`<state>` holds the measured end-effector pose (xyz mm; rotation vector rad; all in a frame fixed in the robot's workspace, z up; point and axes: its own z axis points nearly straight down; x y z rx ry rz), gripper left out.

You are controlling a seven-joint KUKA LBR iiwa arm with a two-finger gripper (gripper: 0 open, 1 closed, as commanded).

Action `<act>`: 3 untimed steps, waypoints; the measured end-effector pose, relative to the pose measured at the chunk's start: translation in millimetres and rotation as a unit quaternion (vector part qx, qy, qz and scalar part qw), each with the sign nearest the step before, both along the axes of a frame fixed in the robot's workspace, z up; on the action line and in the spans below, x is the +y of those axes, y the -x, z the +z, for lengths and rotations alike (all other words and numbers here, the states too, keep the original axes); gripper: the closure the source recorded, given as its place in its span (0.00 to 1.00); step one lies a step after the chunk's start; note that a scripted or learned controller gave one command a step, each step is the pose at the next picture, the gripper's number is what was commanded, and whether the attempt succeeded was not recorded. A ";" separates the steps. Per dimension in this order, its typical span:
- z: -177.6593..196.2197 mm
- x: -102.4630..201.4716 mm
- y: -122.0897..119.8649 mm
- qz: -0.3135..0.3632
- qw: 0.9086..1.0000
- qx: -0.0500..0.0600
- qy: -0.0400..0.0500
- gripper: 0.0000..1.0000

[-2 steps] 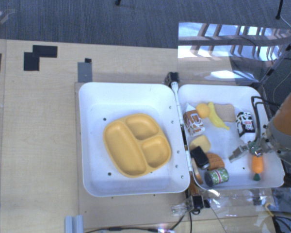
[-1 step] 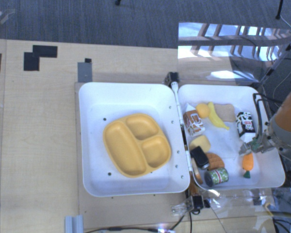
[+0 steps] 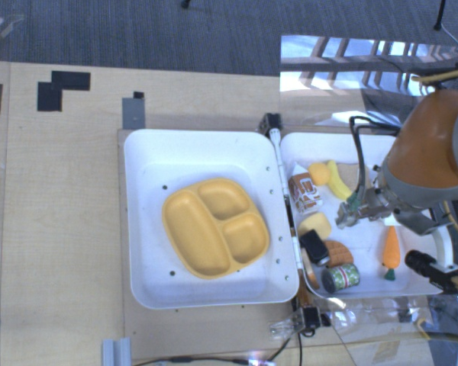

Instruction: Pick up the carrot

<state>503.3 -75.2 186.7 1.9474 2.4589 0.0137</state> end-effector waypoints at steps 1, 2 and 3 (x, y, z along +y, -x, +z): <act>93.9 -60.3 2.7 0.206 0.979 -0.002 0.007 1.00; 92.6 -58.7 2.8 0.206 0.978 -0.001 0.005 0.00; -25.9 -75.0 17.1 0.264 0.964 0.006 0.002 0.00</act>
